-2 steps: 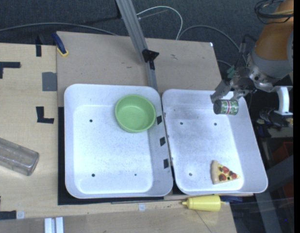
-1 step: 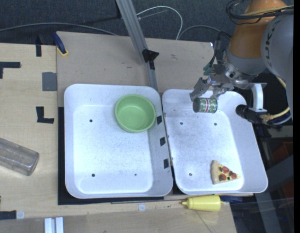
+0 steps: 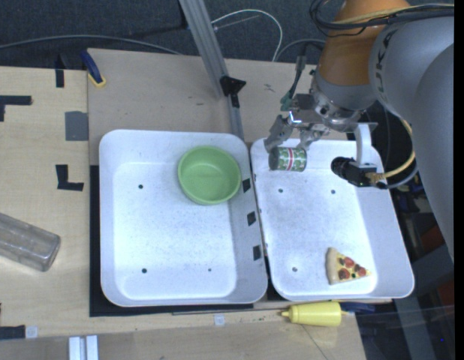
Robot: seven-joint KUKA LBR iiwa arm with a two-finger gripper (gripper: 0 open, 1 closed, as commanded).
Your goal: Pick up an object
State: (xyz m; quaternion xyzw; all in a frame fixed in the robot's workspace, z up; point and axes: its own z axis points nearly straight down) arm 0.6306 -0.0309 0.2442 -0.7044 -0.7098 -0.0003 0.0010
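- Part of a dark lettering can be seen on the grey arm (image 3: pixel 412 58) near the orange band, but it is too cut off to be read.
- A small can (image 3: pixel 289 158) is seen lying on its side at the far left corner of the right bin (image 3: pixel 382 223); its label shows red, green and white patches, and no writing on it can be made out.
- The gripper (image 3: pixel 294 135) is placed directly over the can, with metal fingers (image 3: pixel 278 136) reaching down to its top; whether they are apart or clamped on the can cannot be told.
- A round green bowl (image 3: pixel 209 174), smooth and plastic-looking, is set in the far part of the left bin (image 3: pixel 119 223).
- A toy pizza slice (image 3: pixel 344 266), wedge-shaped with red spots on a pale yellow face, is seen in the near right corner of the right bin.
- Both bins are white, shallow and rounded at the corners, with fine dark specks over their floors.
- A yellow squeeze bottle (image 3: pixel 314 314) lies on its side just beyond the near rim of the right bin.
- A clear, ribbed plastic container (image 3: pixel 22 240) lies on the wooden bench (image 3: pixel 142 96), well left of the bins.
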